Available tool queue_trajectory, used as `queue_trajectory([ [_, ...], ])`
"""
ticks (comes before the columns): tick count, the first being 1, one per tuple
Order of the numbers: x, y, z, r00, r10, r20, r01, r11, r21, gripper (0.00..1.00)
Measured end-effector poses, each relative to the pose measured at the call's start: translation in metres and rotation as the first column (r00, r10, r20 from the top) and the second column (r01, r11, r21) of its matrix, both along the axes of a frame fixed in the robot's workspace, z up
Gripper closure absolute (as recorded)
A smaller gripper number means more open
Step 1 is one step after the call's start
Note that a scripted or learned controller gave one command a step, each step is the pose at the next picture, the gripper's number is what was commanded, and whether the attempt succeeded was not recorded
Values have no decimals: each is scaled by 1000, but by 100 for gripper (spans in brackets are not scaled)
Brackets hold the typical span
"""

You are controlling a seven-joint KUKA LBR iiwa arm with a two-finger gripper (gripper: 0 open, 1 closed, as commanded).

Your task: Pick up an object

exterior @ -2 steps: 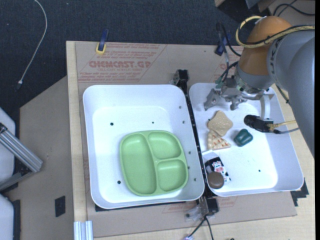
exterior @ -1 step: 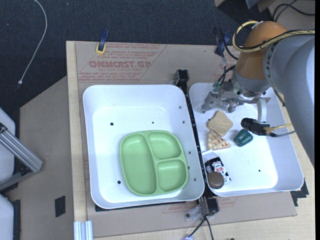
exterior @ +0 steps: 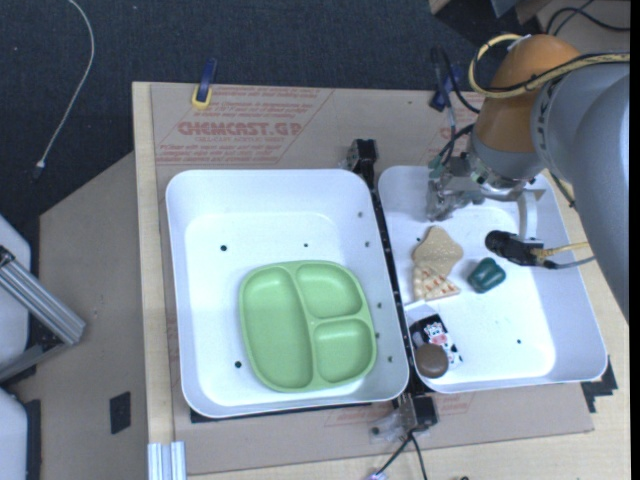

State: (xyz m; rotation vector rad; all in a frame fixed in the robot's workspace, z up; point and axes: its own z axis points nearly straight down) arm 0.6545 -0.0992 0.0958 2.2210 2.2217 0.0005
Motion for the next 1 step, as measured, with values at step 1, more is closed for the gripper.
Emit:
queue_trajectory([
  [1,9,6,49,1000,1,7,-1,1000,-1,100],
])
